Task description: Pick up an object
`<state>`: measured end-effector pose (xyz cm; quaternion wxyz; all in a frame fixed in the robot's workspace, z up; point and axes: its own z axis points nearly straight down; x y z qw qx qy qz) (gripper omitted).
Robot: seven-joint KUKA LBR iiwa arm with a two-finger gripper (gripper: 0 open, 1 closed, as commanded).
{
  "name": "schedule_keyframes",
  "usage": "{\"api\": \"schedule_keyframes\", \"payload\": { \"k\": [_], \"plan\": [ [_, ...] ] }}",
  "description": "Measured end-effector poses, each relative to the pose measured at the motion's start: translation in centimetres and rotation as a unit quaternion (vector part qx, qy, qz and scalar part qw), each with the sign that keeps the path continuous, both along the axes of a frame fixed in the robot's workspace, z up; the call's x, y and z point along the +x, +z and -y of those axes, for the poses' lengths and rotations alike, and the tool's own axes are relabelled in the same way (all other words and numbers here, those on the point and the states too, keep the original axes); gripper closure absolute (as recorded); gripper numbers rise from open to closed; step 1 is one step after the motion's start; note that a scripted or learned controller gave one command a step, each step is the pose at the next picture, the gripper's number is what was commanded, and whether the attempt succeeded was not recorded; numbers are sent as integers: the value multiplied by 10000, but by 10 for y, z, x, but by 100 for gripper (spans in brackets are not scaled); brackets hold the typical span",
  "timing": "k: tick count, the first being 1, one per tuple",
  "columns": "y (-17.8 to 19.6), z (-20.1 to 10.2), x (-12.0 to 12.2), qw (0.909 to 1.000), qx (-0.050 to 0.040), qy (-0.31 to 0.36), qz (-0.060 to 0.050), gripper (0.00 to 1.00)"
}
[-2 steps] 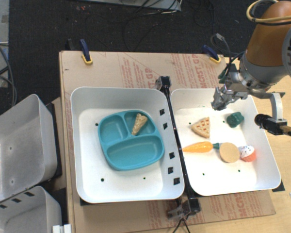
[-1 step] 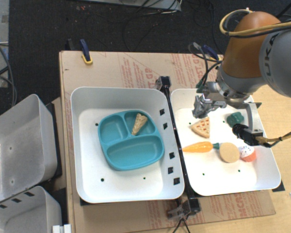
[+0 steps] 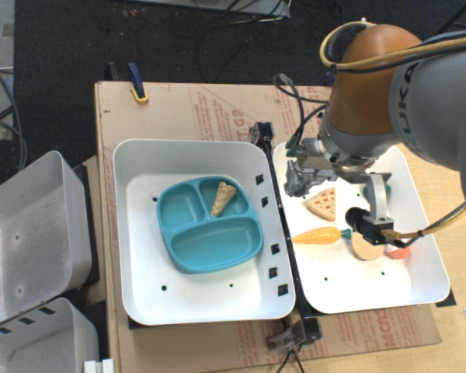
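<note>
My gripper (image 3: 298, 183) hangs over the upper left part of the right bin (image 3: 373, 290), close to the wall between the two bins. A toy pizza slice (image 3: 323, 203) lies just to its right and a little lower. Below that lies an orange carrot (image 3: 317, 237), pointing left. At the carrot's right end sits a tan round piece (image 3: 365, 250), with a small pink thing (image 3: 401, 250) beside it. Nothing shows between the gripper and these toys.
The left bin (image 3: 126, 208) holds a teal divided plate (image 3: 179, 256) with a tan wedge of bread (image 3: 223, 199) in its upper right compartment. The grey arm with its orange band (image 3: 373, 61) covers the right bin's far part. Grey tubs (image 3: 23, 231) stand at the far left.
</note>
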<state>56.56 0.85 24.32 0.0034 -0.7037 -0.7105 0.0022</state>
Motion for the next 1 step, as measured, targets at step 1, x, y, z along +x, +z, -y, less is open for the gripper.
{"api": "schedule_keyframes", "payload": {
  "k": [1],
  "plan": [
    [-18,-56,-15,10000,-6,1,-6,100]
  ]
}}
